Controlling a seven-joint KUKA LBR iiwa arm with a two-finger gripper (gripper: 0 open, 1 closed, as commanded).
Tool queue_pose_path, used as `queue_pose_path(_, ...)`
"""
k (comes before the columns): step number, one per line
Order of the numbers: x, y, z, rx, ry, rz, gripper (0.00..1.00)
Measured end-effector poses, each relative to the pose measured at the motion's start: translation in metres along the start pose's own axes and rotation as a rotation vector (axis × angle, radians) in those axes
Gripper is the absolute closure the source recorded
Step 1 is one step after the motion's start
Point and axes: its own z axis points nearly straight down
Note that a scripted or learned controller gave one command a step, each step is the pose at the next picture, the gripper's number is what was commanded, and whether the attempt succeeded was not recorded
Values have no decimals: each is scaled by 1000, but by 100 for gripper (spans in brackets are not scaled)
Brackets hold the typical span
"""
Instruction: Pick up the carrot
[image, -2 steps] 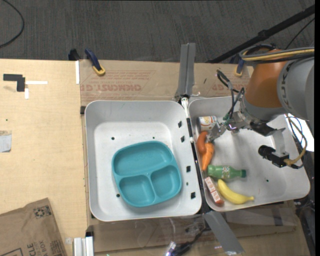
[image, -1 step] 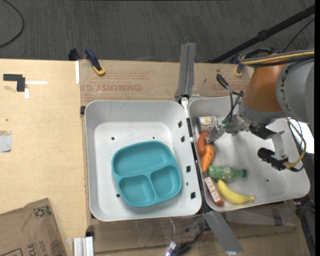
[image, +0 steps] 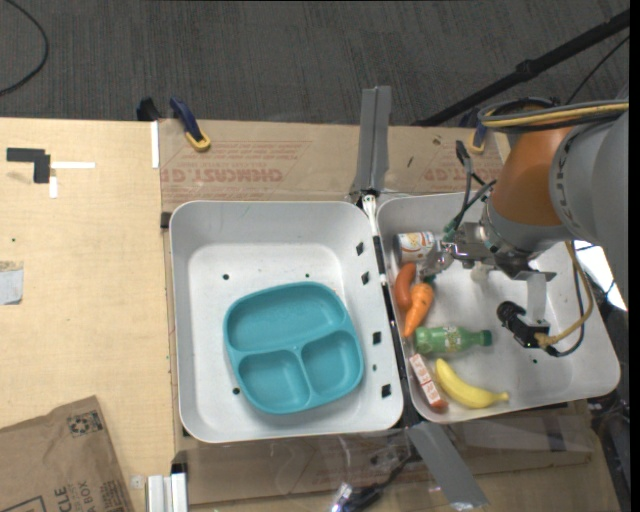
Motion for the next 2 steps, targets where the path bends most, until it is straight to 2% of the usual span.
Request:
queue_pose_path(1, 5, -13, 0, 1, -4, -92, 0)
queue_pose_path(2, 7, -25, 1, 1, -2, -34, 0)
